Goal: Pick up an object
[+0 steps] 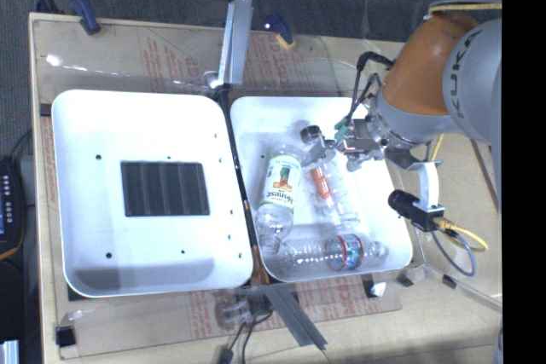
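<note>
Reaching in from the right, the hand (334, 142) is seen low over the right bin (249, 175), beside three bottles (279, 199) lying there. Whether anything is touched or pinched cannot be told. A dark grid is seen in the left bin (77, 141).

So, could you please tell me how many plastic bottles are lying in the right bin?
3: a clear green-labelled bottle at left, an orange-labelled one mid-bin, a blue-labelled one along the near wall.
</note>
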Controlling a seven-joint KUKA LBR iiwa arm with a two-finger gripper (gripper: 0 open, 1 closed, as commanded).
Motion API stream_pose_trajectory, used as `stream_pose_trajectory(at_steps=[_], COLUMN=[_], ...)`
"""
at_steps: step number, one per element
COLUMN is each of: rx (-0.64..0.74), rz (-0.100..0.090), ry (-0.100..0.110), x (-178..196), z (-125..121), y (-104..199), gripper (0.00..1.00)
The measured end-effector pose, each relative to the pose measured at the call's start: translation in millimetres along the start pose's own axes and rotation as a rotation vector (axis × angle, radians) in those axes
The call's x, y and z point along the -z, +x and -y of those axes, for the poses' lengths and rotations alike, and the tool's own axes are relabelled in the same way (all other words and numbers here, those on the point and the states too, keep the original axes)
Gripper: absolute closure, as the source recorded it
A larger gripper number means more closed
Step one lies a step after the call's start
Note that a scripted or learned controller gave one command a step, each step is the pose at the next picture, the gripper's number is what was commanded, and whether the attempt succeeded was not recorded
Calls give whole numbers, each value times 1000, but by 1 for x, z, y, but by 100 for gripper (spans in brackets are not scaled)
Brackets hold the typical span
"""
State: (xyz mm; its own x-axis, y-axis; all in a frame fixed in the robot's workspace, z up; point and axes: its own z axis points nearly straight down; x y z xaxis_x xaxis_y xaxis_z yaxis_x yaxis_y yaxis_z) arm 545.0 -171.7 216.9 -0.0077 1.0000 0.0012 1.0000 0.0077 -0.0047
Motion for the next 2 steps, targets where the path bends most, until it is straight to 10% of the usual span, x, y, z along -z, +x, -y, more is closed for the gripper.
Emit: stream_pose_trajectory(at_steps=[2], rx=[172], rz=[15], ry=[-11], x=[-122], z=[-30], y=[54], gripper=[0])
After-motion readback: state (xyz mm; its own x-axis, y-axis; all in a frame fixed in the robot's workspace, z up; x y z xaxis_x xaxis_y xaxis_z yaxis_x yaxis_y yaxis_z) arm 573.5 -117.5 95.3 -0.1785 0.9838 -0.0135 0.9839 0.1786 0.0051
